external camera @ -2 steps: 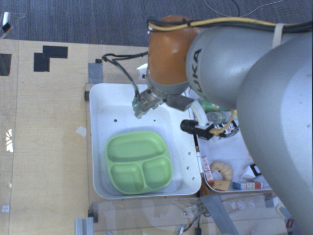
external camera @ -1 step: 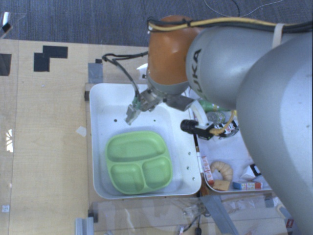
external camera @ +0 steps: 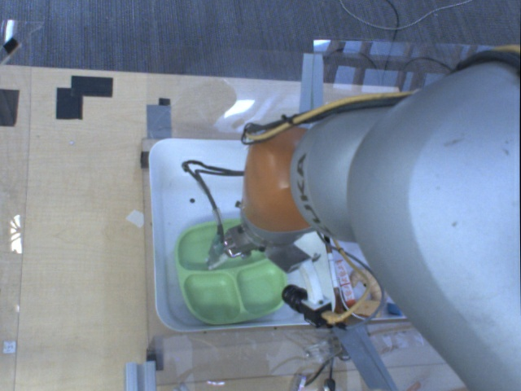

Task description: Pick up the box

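Starting at the left: pale wooden bench top (external camera: 73,243), with black tape marks (external camera: 81,94) stuck on at the far-left corner. Moving right, a small grey post (external camera: 159,120) standing just beyond the far-left corner of the shallow white plastic bin (external camera: 175,161). Inside that bin, towards its near side, a lime-green plastic tray with divided compartments (external camera: 220,300), lying flat and close to the bin's left and near walls. Just beyond the tray, a thin black cable (external camera: 203,182) looping over the white floor and running down towards the metal gripper (external camera: 224,249). Gripper down low over the tray's far-right compartment, right at the green surface; apart or together, cannot tell from up here, and nothing seen clamped in it. Above it, the orange band (external camera: 273,190) of the wrist, a yellow cable (external camera: 350,104) snaking along its far side. Right of the tray, tucked under the wrist, a white boxy piece with red print (external camera: 346,282), possibly the box, though partly hidden and not sure enough to call; otherwise no telling where the box is. Further right, the bulky grey arm (external camera: 440,202) sweeping in and covering most of that side. Along the far edge, dark blue-grey carpet (external camera: 203,15), a thin white cord (external camera: 383,10) curling across it at the far right.
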`<state>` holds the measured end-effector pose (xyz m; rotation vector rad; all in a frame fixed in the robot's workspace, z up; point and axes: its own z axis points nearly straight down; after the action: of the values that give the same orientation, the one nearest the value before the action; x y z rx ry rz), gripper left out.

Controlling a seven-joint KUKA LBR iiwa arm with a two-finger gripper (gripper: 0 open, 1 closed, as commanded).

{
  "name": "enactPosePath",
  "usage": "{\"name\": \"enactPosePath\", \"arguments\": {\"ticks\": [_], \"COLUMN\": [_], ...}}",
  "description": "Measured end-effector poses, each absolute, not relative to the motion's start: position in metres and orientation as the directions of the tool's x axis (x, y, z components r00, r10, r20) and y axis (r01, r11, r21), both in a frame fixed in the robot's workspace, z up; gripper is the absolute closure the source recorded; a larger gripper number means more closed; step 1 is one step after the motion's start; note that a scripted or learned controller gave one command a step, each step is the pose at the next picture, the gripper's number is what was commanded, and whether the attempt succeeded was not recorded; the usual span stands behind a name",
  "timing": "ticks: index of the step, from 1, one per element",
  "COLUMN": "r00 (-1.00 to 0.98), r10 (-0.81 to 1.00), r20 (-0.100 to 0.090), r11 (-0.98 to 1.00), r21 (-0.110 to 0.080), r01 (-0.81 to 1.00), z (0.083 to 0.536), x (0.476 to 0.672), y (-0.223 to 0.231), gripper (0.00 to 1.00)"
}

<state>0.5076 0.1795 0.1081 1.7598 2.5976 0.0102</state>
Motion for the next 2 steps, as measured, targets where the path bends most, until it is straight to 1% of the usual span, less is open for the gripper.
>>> {"name": "enactPosePath", "arguments": {"ticks": [1, 2], "r00": [-0.42, -0.326], "r10": [0.907, 0.945], "r20": [0.0, 0.003], "r11": [0.42, 0.326], "r21": [0.018, 0.026], "r01": [0.907, 0.945], "z": [0.094, 0.095], "x": [0.591, 0.565], "y": [0.219, 0.18], "gripper": [0.0, 0.0]}}
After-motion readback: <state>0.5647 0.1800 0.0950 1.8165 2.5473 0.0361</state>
